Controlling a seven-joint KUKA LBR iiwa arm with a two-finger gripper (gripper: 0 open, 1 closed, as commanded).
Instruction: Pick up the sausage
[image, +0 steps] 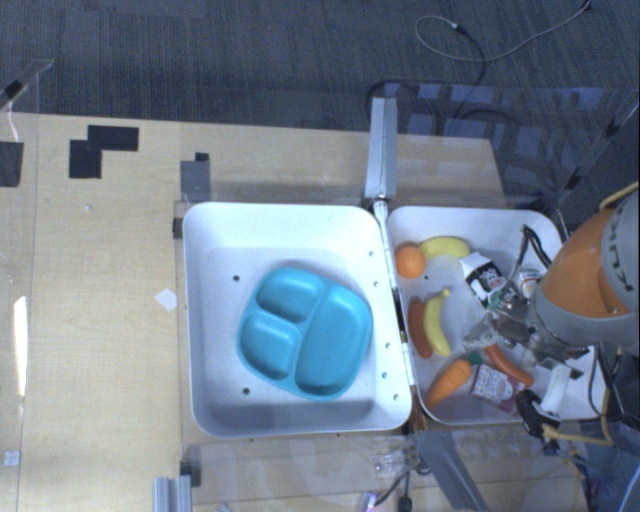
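The sausage (420, 328) is a short red-brown link. It lies lengthwise by the left wall of the right bin (455, 415), touching a yellow banana (436, 320) on its right. My gripper (492, 337) hangs low over the right half of that bin, a short way right of the banana and apart from the sausage. Its tip is lost among grey wrist parts and clutter, and I see nothing held in it. The arm's orange band (590, 265) rises above the bin's right rim.
In the right bin are an orange (409, 261), a yellow lemon-like fruit (445, 246), a white bottle (483, 276), a carrot (450, 378), a red-orange piece (508, 364) and a small packet (489, 385). A blue divided plate (305, 332) lies in the left bin (215, 250).
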